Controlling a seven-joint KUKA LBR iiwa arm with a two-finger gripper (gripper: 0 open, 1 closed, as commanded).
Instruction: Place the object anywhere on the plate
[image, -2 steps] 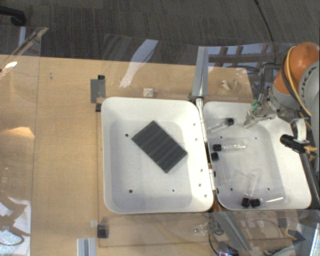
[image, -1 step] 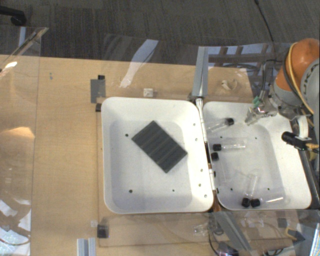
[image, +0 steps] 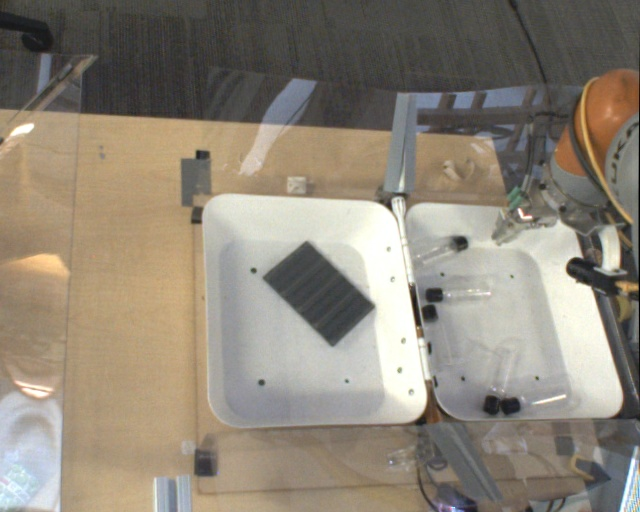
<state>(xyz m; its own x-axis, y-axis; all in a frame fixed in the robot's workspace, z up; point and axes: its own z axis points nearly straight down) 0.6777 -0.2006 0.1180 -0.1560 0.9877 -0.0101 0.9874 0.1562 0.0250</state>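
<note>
Clear plastic tubes with black caps (image: 497, 388) scattered in right shallow white bin (image: 570, 405) — dark grey ribbed rectangular plate (image: 318, 293) tilted, alone in left white bin (image: 225, 300) — gripper (image: 512, 222) over right bin's far edge, finger state indiscernible.

Robotics lab: wooden worktop (image: 120, 300), two fixed white bins (image: 225, 300), clear guard panel (image: 30, 250), grey-and-orange arm (image: 600, 130), carpeted floor (image: 300, 40).
</note>
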